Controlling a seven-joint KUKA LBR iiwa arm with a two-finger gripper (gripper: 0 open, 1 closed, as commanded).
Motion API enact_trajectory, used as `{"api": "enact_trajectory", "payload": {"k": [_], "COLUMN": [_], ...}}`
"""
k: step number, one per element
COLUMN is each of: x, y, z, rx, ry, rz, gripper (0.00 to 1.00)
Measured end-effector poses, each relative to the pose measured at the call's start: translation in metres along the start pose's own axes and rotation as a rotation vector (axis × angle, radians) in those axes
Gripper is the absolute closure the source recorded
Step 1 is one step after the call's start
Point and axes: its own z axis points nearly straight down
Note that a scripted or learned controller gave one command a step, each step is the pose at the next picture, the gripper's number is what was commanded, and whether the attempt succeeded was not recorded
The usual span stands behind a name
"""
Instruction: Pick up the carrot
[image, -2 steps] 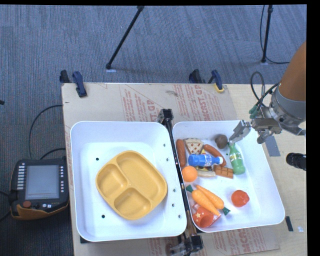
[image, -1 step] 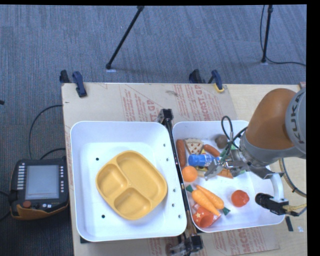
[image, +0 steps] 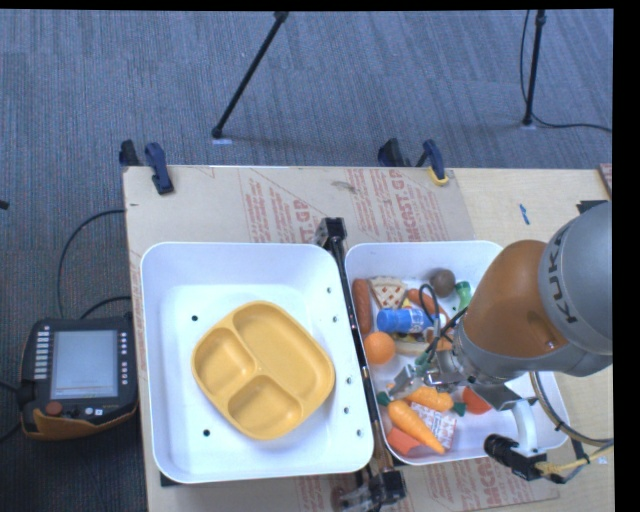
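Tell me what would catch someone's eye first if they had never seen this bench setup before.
First, the big grey and orange arm reaching in from the right and hanging over the right bin. Under it sits a jumble of toy food, including a carrot near the bin's front edge and an orange ball by the left wall. Next, the yellow divided plate lies alone in the left bin.

Arm (image: 540, 300) reaching in from right, wrist bent down, hand (image: 420, 378) low.
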Motion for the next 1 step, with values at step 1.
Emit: {"api": "enact_trajectory", "payload": {"k": [1], "x": [-0.0011], "y": [-0.0001], "z": [-0.0097], "rx": [0.0], "ry": [0.0], "rz": [0.007], "gripper": [1.0]}}
